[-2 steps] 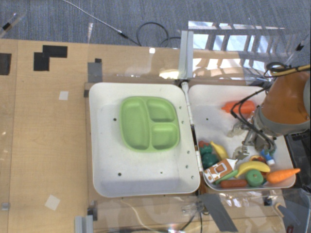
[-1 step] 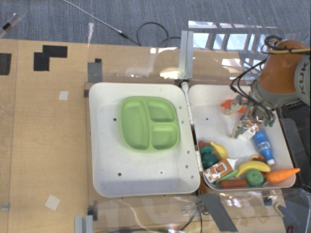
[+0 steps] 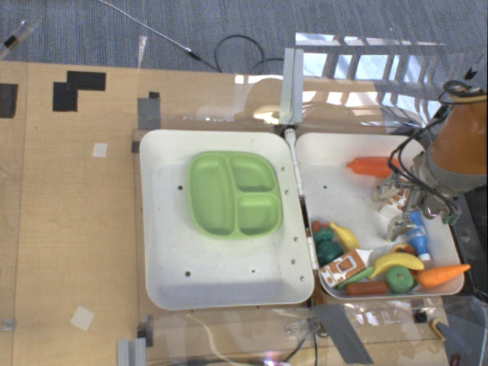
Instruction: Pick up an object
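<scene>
My gripper (image 3: 391,210) hangs low over the right bin (image 3: 335,155), in its right half, below the orange wrist band. It is open, and I see only bare bin floor between its fingers. A blue bottle (image 3: 416,239) lies just to its lower right. An orange carrot-like piece (image 3: 370,166) lies toward the bin's back. Along the front of the bin are a yellow banana (image 3: 396,261), a green apple (image 3: 400,280), a second carrot (image 3: 443,275), a small printed box (image 3: 344,267), a red sausage (image 3: 367,287) and some green and yellow pieces (image 3: 333,239).
The left bin (image 3: 164,273) holds a green divided plate (image 3: 233,194). A low wall (image 3: 300,197) separates the two bins. Black cables loop off the arm above the right bin's far right side. A metal frame stands behind the bins.
</scene>
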{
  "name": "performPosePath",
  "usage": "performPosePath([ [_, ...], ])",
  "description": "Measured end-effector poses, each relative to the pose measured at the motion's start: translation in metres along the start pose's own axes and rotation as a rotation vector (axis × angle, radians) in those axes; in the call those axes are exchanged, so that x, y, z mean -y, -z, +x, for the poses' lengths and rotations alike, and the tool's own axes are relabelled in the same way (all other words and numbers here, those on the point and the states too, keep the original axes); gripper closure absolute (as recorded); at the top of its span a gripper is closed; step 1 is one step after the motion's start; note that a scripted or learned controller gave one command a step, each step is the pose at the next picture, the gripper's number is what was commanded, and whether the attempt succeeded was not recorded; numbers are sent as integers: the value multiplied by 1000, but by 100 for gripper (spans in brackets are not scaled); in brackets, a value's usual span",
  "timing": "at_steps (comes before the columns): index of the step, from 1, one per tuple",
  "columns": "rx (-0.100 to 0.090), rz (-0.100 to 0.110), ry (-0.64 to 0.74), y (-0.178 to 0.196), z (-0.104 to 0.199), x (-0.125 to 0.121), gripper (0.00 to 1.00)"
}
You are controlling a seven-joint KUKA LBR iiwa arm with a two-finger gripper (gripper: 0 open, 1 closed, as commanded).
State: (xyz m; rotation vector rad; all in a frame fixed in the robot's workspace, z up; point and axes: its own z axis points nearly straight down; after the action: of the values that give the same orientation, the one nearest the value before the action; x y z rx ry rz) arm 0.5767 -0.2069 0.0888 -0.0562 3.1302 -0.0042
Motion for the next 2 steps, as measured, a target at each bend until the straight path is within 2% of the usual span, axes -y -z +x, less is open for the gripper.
performPosePath([
  [1,2,0,-105,0,4,-3,0],
  [2,3,0,-85,1,26,-3,0],
])
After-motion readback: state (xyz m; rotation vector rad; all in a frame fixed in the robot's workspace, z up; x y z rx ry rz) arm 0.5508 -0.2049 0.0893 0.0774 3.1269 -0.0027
